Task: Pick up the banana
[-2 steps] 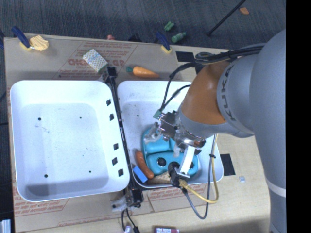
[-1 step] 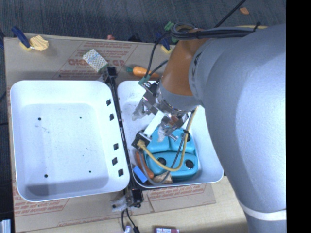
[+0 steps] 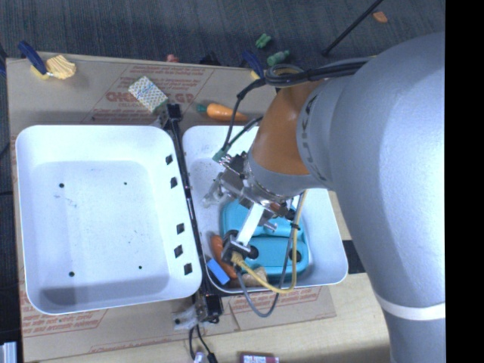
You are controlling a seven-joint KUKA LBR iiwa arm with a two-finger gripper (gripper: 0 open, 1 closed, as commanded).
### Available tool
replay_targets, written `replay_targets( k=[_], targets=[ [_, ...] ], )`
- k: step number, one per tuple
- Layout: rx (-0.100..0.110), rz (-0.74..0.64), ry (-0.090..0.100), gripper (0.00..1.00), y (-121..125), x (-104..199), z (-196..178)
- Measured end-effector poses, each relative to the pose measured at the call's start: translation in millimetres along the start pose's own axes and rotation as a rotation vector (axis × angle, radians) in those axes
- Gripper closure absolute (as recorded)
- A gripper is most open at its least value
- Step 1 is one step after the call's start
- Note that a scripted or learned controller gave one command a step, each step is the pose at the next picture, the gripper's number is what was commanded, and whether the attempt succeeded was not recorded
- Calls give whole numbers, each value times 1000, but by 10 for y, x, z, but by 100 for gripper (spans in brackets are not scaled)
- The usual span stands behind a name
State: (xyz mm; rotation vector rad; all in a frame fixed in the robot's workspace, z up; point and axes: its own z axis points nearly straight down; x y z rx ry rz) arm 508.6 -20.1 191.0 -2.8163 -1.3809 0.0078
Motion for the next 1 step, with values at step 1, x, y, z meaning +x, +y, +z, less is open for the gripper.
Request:
replay_targets(
  k=[1],
  targets=[
    [-3, 95, 2, 0, -147, 241, -831]
  ],
)
